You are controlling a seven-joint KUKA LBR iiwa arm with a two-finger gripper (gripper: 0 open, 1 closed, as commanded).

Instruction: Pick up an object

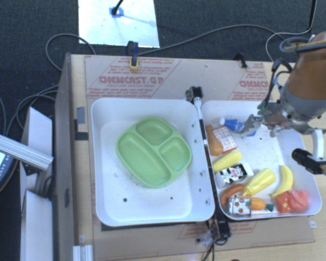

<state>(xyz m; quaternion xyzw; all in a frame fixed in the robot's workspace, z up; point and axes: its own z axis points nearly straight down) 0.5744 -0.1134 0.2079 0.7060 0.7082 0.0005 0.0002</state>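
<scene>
Plastic toy food, light, stiff and slick, fills the right bin (313,197); gripper (255,125) near blue item (234,125), open or closed I cannot tell; yellow banana (284,180) looks easiest, pinched mid-body.

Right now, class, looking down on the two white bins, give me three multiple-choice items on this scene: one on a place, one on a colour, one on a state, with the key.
1. Where does the divided plate lie?
A. In the left bin
B. In the right bin
C. On the dark floor

2. What colour is the divided plate?
A. Red
B. Light green
C. Blue

3. How does the banana stand to the gripper?
A. Lifted between the jaws
B. Hanging above the left bin
C. Lying in the right bin, apart from the gripper

Key: 1 A, the plate sits alone in the left bin. 2 B, it is pale green throughout. 3 C, the banana rests near the bin's near edge, the gripper hangs near its far edge.
</scene>
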